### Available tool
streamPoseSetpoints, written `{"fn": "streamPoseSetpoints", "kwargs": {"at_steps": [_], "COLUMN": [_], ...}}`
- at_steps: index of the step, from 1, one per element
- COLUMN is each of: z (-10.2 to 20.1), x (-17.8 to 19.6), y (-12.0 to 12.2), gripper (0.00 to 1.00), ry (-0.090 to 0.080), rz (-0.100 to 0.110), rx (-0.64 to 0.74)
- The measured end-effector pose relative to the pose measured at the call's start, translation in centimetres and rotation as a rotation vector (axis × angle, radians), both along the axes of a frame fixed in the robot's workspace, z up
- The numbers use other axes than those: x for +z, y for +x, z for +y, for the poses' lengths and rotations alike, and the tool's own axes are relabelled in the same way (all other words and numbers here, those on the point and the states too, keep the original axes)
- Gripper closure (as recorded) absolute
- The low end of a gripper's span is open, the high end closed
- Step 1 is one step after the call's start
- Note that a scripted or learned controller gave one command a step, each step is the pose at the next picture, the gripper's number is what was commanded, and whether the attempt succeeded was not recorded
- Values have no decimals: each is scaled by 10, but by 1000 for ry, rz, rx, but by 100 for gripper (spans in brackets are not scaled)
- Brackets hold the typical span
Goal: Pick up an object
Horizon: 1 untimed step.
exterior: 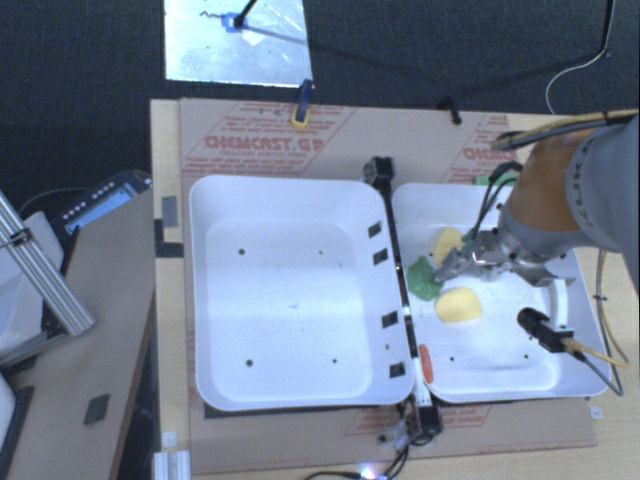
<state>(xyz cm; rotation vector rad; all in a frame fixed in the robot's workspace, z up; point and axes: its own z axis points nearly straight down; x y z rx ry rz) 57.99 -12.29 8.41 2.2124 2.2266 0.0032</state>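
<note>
Far-left print: I read "CHEMCAST GP" in red on the brown protective sheet (262, 140), along the tabletop's far edge.
Far-right print: red lettering repeats near the far right corner, too cut off for me to read.

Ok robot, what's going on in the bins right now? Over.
Gripper low in right bin, fingers unclear. Green object and two yellow objects beside it, none seen held. Left bin alongside.

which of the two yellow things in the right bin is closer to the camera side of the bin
The yellow piece below the gripper; the other yellow piece lies farther back, above the green object.
</note>
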Motion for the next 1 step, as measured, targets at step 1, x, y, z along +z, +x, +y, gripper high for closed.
{"fn": "streamPoseSetpoints", "kwargs": {"at_steps": [1], "z": [27], "x": [2], "y": [47], "gripper": [0], "ry": [-1], "rz": [-5], "rx": [0]}}
